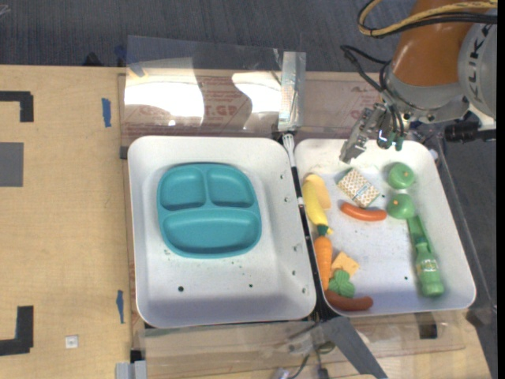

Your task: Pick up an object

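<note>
The right bin [454, 235] holds several toy foods. A yellow banana [316, 198] lies by its left wall, with a carrot [323, 259] below it. Near the top middle sit a checkered block [357, 185] and a red chili [363, 212]. Two green round pieces [400, 174] [401, 205] and a green bottle [424, 259] line the right side. An orange wedge [344, 263], a green broccoli [341, 281] and a red sausage [349, 302] sit at the bottom left. My gripper [371, 142] hovers over the bin's top edge, above the checkered block, open with nothing between its fingers.
The left bin [150, 275] holds a teal divided plate [209, 210]. A clear plastic sheet [205, 93] stands behind the bins. Yellow cables [379, 10] loop above the arm's orange band [438, 46] at the top right.
</note>
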`<state>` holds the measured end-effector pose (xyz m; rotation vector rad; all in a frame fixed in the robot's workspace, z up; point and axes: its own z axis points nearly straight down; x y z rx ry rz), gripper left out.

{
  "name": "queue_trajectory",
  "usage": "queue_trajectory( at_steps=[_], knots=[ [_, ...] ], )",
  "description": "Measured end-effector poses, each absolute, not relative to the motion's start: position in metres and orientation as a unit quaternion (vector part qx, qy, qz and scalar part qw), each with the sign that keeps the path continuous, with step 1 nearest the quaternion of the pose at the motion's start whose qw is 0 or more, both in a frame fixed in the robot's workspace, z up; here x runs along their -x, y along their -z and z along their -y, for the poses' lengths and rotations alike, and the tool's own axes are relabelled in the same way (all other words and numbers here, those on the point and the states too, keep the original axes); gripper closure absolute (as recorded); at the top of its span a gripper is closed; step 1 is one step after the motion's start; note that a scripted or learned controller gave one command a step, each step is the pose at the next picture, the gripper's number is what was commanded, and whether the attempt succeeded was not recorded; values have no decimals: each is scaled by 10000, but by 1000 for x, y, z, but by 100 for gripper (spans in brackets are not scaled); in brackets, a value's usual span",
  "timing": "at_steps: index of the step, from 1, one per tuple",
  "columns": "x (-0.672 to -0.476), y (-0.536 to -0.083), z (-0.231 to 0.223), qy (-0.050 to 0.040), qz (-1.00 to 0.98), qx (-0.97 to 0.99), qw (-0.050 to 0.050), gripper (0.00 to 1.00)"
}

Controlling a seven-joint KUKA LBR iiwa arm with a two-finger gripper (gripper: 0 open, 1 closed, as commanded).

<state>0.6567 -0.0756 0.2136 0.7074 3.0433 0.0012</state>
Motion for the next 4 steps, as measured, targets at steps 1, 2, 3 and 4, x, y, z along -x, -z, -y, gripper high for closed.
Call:
queue_trajectory(
  at_steps=[1, 2, 3, 4],
  knots=[
    [-619, -156, 134, 1, -10000, 96, 10, 100],
    [-620, -157, 133, -1, -9999, 108, 26, 0],
    [-630, -90, 97, 2, -9999, -146, 60, 0],
    [-607, -90, 153, 7, -9999, 101, 24, 0]
  ],
)
